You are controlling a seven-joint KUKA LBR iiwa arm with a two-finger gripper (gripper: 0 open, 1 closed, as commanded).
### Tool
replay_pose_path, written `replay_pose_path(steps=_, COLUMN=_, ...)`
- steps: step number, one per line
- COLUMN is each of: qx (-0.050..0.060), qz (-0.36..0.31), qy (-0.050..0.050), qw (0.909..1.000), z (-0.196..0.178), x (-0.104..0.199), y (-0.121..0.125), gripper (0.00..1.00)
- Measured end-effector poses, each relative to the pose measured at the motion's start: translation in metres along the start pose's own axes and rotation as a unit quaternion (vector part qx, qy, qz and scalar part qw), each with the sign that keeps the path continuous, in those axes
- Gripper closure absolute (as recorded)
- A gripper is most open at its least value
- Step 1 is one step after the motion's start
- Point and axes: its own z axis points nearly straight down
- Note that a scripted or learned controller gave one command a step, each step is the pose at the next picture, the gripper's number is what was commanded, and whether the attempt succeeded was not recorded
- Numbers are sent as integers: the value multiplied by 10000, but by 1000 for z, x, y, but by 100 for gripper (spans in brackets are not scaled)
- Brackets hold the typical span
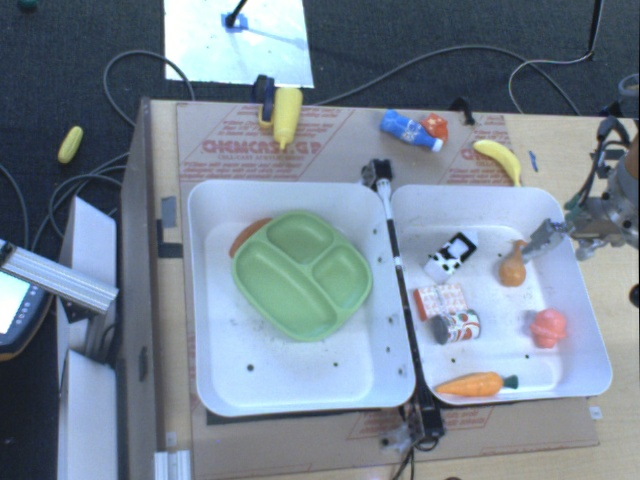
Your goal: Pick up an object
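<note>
The orange plastic carrot lies at the right white bin's front rim, well below the gripper. The gripper hangs over that bin's far right side, just beside the small tan pear-shaped toy; whether it is open cannot be told.

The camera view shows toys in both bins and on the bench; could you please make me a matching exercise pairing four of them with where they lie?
Things:
1. green divided plate
2. carrot
3. banana
4. pink toy

Places:
A. on the cardboard behind the bins
B. left bin
C. right bin, front edge
D. right bin, right side

Pairs: 1-B, 2-C, 3-A, 4-D
</note>
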Motion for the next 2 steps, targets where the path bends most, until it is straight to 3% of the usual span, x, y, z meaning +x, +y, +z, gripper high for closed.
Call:
replay_pose_path(steps=1, qx=17, qz=9, qy=6, qw=10000, z=132, x=-17, y=21, gripper=0)
replay_pose_path(steps=2, qx=-6, qz=-8, qy=-1, qw=10000, z=152, x=-17, y=91, gripper=0)
